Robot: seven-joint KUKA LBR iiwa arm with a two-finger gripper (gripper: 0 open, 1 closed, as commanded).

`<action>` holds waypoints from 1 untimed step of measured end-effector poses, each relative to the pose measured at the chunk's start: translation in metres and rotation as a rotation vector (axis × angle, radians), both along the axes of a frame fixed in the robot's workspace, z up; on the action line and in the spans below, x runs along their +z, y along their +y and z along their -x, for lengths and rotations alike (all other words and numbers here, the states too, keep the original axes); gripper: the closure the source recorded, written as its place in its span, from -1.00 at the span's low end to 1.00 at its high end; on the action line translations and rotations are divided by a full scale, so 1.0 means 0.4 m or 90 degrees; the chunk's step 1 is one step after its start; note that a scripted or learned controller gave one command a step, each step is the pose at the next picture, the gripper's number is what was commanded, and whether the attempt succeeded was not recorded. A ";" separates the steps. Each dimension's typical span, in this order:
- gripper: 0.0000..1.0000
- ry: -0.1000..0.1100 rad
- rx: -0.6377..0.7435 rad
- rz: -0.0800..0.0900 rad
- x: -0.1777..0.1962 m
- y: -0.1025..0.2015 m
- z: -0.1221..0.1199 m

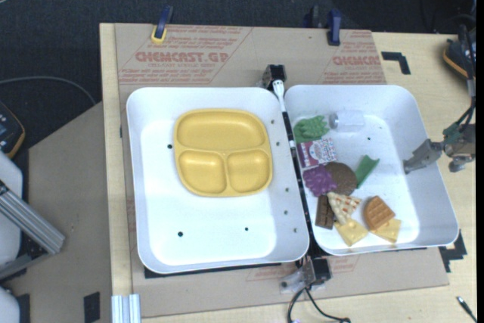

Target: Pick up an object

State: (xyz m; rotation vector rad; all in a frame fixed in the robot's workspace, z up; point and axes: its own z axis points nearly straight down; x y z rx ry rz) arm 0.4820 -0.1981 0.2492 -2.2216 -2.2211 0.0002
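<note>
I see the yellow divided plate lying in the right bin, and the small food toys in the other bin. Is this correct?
Not quite. The camera view shows the yellow divided plate lying in the left bin, not the right one. The small food toys lie in the other bin, the right bin.

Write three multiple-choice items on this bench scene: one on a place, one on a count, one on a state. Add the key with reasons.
1. Where does the yellow plastic divided plate lie?
A. left white bin
B. right white bin
C. on the brown board

2. How many compartments does that plate have?
A. two
B. three
C. five

3. How does the plate sit?
A. flat, hollow side up
B. upside down
C. leaning on a bin wall

Key: 1 A, it sits in the left bin's upper half; 2 B, one wide compartment above two small ones; 3 A, its hollows face the camera.
</note>
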 end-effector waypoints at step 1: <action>-1.00 0.004 -0.001 -0.002 -0.118 -0.013 0.018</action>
